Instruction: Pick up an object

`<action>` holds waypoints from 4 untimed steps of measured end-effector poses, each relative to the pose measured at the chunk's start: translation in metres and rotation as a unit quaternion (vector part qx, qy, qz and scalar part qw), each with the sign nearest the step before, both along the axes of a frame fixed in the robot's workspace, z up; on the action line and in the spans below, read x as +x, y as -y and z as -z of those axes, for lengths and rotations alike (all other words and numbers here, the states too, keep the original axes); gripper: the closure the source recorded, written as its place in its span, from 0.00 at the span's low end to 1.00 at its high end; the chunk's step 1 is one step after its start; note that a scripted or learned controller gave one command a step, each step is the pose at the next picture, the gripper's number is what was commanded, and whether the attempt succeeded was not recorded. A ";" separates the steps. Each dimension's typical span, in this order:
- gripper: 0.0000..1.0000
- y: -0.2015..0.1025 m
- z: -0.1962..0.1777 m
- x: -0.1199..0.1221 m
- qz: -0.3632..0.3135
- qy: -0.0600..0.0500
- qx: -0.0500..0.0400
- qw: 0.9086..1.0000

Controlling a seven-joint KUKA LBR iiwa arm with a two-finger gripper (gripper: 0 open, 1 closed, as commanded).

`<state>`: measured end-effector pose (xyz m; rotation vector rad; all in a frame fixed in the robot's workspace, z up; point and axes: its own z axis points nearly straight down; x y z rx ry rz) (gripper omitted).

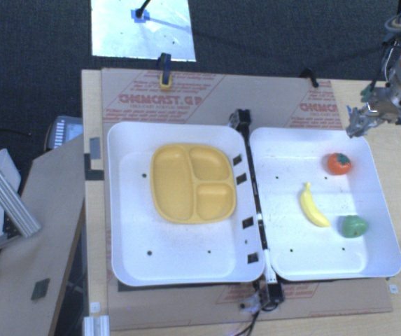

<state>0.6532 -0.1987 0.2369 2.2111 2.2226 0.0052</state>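
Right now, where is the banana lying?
The banana lies in the right bin, near its middle, below the orange tomato and left of the green fruit.

A yellow divided plate [191, 183] with three compartments lies in the left white bin [130, 257]. The right white bin [382, 257] sits just beside it, black clips joining them along the middle seam. Both rest on a printed cardboard sheet [186, 96] over the worktop [92, 103]. A yellow clamp [165, 72] grips the sheet's far edge, and a shiny metal sheet [143, 19] lies beyond on dark carpet.
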 end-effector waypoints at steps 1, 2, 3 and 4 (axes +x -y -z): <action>1.00 0.000 -0.032 0.001 0.000 -0.001 0.000 1.000; 1.00 -0.061 -0.024 -0.014 -0.002 -0.003 0.002 1.000; 1.00 -0.112 -0.016 -0.038 -0.002 -0.004 0.002 1.000; 1.00 -0.158 -0.019 -0.055 -0.002 -0.003 0.002 1.000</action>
